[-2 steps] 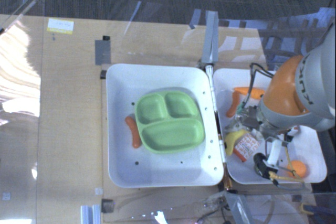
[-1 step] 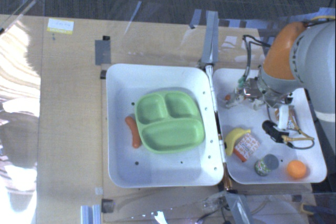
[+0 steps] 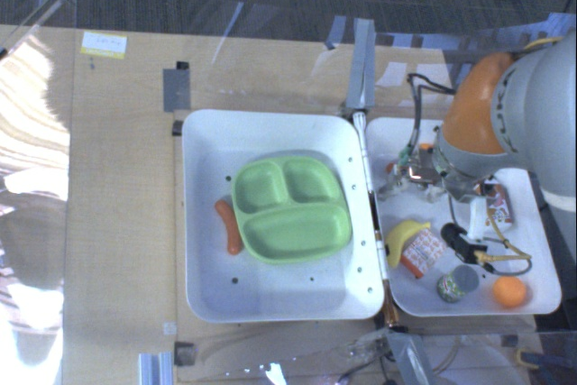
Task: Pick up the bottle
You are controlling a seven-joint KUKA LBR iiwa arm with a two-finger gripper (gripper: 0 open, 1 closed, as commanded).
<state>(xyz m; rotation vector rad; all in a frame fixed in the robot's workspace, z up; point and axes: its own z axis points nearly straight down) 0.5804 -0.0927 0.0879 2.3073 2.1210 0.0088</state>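
Two white bins are set side by side on a wooden bench [image 3: 108, 194]. The left bin [image 3: 270, 117] is occupied by a green divided plate [image 3: 291, 209], with an orange-red sausage [image 3: 229, 226] laid just beside the plate's left edge. The grey arm [image 3: 514, 113] is reached in from the right, and the gripper [image 3: 407, 174] is held low over the upper left part of the right bin [image 3: 397, 140], near the wall shared with the other bin. Whether the gripper is open or closed cannot be told from this angle, and nothing is seen held in it. The bottle [image 3: 499, 210], a small one with a red and white label, is seen lying near the right wall of the right bin, partly hidden under the arm and well apart from the gripper. A banana [image 3: 403, 239] is noted at the bin's left side, with a red and white packet [image 3: 421, 255] touching it. A round can [image 3: 458, 285] and an orange [image 3: 510, 291] are placed along the front wall.
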